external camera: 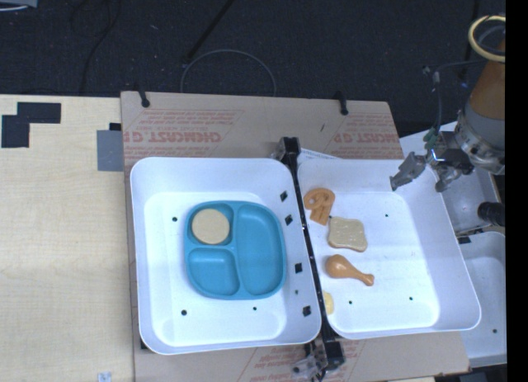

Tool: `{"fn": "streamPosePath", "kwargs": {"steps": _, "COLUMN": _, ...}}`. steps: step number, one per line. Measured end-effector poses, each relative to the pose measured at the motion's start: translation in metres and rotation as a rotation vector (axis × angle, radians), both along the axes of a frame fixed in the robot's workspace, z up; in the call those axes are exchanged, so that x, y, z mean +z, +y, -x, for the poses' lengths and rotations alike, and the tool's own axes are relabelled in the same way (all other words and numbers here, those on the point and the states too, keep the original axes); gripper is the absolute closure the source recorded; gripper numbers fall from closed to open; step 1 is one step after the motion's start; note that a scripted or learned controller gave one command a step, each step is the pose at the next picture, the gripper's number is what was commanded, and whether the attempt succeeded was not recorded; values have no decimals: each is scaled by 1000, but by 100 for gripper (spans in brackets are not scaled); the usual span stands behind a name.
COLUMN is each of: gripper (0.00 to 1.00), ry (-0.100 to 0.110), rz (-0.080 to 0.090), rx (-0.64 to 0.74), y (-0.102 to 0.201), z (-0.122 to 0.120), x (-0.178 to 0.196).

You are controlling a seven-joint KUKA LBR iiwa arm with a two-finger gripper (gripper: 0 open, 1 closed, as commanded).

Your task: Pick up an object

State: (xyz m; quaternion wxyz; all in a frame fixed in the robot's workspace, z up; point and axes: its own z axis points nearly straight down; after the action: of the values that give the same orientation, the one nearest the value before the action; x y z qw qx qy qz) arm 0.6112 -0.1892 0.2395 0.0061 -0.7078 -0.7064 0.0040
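Note:
In the right bin (412, 290) lie a brown pretzel (318, 202), a tan toast slice (347, 234), a brown chicken drumstick (347, 270) and a small yellow piece (327, 303) at the bin's left wall. My gripper (429, 171) hangs over the right bin's far right corner, well to the right of these items. Its two fingers stand apart with nothing between them.
The left bin (157, 207) holds a blue divided plate (256, 248) with a round tan cookie (209, 226) in its upper left compartment. A black divider (301, 240) separates the bins. Cardboard (247, 124) lies beneath, and cables cross the dark floor behind.

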Motion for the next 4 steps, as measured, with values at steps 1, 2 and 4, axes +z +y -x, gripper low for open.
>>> {"fn": "streamPosePath", "kwargs": {"steps": 1, "gripper": 0, "ry": -13, "rz": 3, "rx": 2, "y": 0, "z": -2, "x": 8}}
{"fn": "streamPosePath", "kwargs": {"steps": 2, "gripper": 0, "ry": -6, "rz": 1, "rx": 3, "y": 5, "z": -5, "x": -56}}
{"fn": "streamPosePath", "kwargs": {"steps": 4, "gripper": 0, "ry": -14, "rz": 2, "rx": 0, "y": 4, "z": -3, "x": -151}}
